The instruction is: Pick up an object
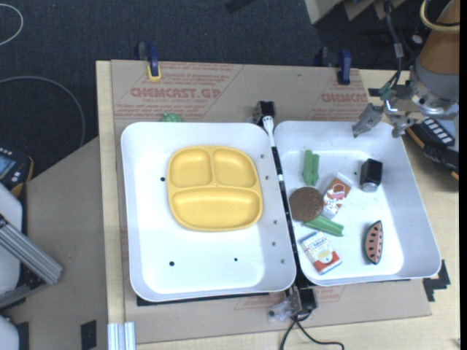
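The right bin (419, 217) holds several small items. There is a black cylinder (371, 174), a green pod (311, 168), a brown round disc (306, 203), a red and white packet (336, 195), a green stick (325, 226), a small red and white carton (320, 254) and a watermelon slice (373, 242). My gripper (381, 125) hangs over the bin's far right corner, above and behind the black cylinder. Its two grey fingers (363, 125) are spread apart, open, with nothing between them.
A yellow divided plate (214, 188) lies in the left bin (146, 254). Blue clamps (152, 63) hold the brown board at the back. A cable and black connector (266, 112) sit between the bins at the far edge.
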Action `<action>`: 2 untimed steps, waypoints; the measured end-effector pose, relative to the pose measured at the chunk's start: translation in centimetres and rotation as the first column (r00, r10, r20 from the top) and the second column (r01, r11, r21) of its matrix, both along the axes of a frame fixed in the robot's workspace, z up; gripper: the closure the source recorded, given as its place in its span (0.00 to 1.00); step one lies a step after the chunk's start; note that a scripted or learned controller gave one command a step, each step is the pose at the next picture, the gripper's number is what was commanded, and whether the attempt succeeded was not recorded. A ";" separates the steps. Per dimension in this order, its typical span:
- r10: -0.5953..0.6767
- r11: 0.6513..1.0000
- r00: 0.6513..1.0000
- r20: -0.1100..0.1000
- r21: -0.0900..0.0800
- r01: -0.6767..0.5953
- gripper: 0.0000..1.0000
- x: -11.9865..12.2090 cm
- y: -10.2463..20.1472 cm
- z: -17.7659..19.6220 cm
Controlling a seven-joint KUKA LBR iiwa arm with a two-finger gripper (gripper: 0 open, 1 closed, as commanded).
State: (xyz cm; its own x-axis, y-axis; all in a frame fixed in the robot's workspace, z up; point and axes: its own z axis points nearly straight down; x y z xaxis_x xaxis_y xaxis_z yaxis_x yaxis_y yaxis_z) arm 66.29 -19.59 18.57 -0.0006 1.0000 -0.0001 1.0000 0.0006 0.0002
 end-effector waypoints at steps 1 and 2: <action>0.006 1.000 1.000 0.020 -0.003 -0.006 0.00 -0.9 5.0 14.8; 0.004 1.000 1.000 0.021 -0.004 -0.004 0.00 -2.4 8.0 29.1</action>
